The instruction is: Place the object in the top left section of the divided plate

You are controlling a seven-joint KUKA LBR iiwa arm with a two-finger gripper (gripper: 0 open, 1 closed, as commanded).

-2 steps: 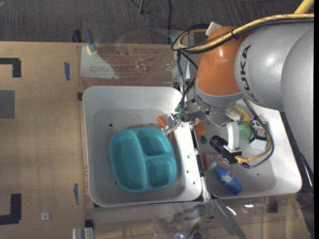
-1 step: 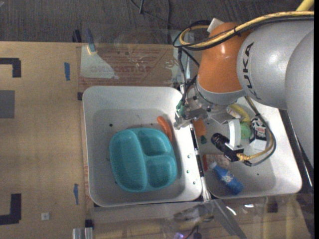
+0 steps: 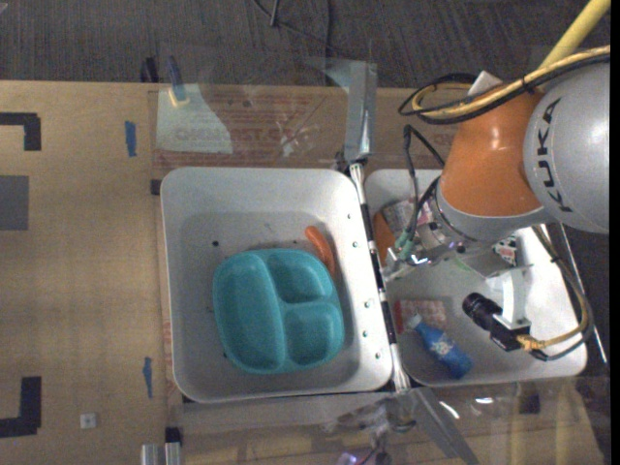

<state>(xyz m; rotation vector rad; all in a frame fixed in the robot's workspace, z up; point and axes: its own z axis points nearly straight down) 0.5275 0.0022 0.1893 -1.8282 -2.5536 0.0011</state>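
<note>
Overhead, the grey arm (image 3: 572, 153) with its orange band (image 3: 489, 163) reaches in from the right and hangs over the right bin (image 3: 572, 356), its wrist covering most of that bin's upper half. The jaws sit somewhere under the wrist near the bin's left wall, about where a small lit spot shows; whether they are apart, together or closed on anything I cannot tell, since the arm's body hides them.

In the left bin (image 3: 194, 211) lies the teal divided plate (image 3: 278, 310), tilted a little, with three sections visible and nothing lying in them. Just beyond the plate's upper right rim, close to the bin's right wall, an orange object (image 3: 321, 245) rests on the bin floor, long and narrow, touching or almost touching the plate's edge.

The right bin holds several things: a blue object (image 3: 443, 345) like a small bottle near the front, a pale reddish packet (image 3: 423, 311) just left of and above it, and an orange round shape (image 3: 385, 235) partly hidden at the wrist's left. A black cylindrical part (image 3: 489, 320) with a yellow cable (image 3: 562, 337) hangs off the arm over the bin's middle.

Both bins stand on the wooden table (image 3: 77, 260), which carries blue tape marks (image 3: 130, 139) and black corner marks (image 3: 24, 129). A clear plastic sheet (image 3: 252, 114) lies behind the left bin.
</note>
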